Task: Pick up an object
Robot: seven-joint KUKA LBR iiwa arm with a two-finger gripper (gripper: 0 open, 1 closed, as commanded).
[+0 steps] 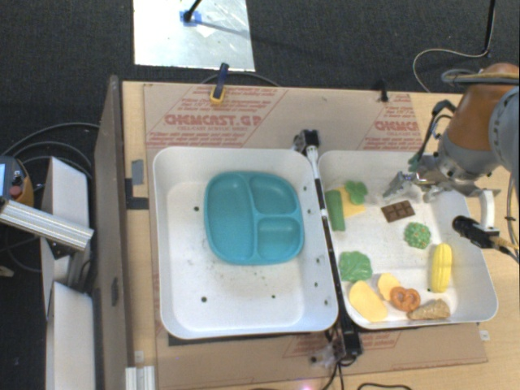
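My gripper (404, 184) hangs over the far side of the right bin (479, 299), just above and beyond a brown chocolate piece (397, 211). I see nothing held in it. The bin holds several toy foods: a green stick (334, 210), a yellow wedge (353, 209), a small green leafy piece (355, 191), a round green broccoli (418, 235), a yellow corn cob (440, 267), a larger green leafy piece (354, 265), an orange pretzel (404, 298) and a tan bread piece (429, 309).
The left bin (183, 299) holds a teal divided plate (253, 218). The grey and orange arm (479, 128) comes in over the right bin's far right corner. A black clip (307, 141) sits where the two bins meet at the back.
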